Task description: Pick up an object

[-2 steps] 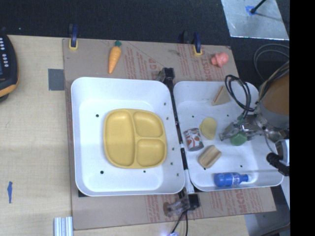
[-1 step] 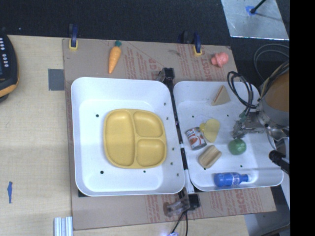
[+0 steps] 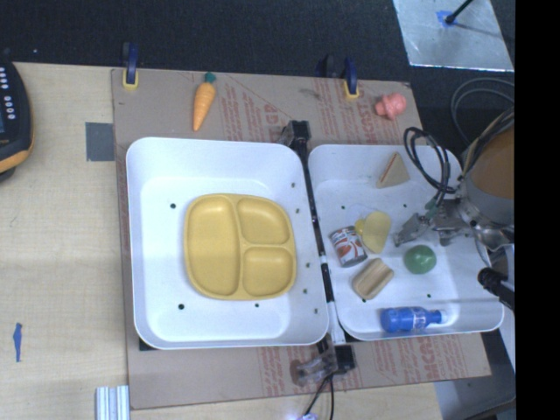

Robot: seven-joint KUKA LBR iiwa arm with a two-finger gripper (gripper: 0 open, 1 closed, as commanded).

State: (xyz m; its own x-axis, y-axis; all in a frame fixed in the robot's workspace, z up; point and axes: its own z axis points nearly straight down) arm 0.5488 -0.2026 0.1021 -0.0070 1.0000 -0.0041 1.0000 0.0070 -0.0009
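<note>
The right bin [image 3: 350, 322] of glossy white plastic holds a round green ball [image 3: 420, 259], a blue bottle [image 3: 409, 319], a small can [image 3: 348, 246] and tan wedges. Just above the ball, the gripper [image 3: 418, 228] hangs, fingers apart, gripping nothing.

A pale wooden surface [image 3: 61, 261] fills the left of the frame, overlaid centrally by a brown cardboard sheet [image 3: 262, 112]; dark speckled floor [image 3: 219, 16] runs along the top.
</note>
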